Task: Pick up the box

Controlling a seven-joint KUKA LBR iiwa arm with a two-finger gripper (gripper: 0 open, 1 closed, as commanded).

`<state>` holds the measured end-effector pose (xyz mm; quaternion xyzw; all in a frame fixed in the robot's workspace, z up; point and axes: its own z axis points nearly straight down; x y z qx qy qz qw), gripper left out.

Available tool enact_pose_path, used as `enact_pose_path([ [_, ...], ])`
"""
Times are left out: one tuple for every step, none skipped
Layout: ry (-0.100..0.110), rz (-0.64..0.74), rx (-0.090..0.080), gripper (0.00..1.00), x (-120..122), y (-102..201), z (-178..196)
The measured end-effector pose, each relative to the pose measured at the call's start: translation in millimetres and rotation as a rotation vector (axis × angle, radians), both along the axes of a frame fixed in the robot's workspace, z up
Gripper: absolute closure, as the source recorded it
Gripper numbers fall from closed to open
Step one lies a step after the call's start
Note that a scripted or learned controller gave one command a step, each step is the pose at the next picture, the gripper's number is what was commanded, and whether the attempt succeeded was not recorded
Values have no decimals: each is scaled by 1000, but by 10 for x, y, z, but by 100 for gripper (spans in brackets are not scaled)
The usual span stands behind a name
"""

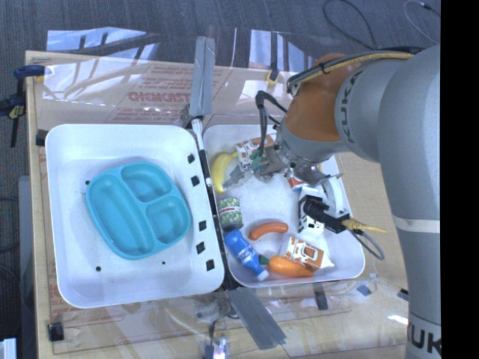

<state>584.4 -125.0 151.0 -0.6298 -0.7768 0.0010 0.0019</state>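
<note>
Currently the gripper (241, 172) sits low in the upper-left part of the right bin (352, 264), just beside the banana (218, 168), its fingers parted narrowly with nothing between them. The small orange-and-white box (307, 253) lies flat near the bin's lower right corner, well apart from the gripper at roughly its four o'clock, long axis running from ten to four o'clock, touching the carrot (288, 268).
</note>
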Motion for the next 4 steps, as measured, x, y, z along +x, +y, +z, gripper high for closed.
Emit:
enact_pose_path([
  [-11,111,-1,0,519,-649,-475],
  [-8,229,-13,0,468,-273,-483],
  [17,-24,4,0,685,-619,-610],
  [32,-19,5,100,654,-608,-545],
])
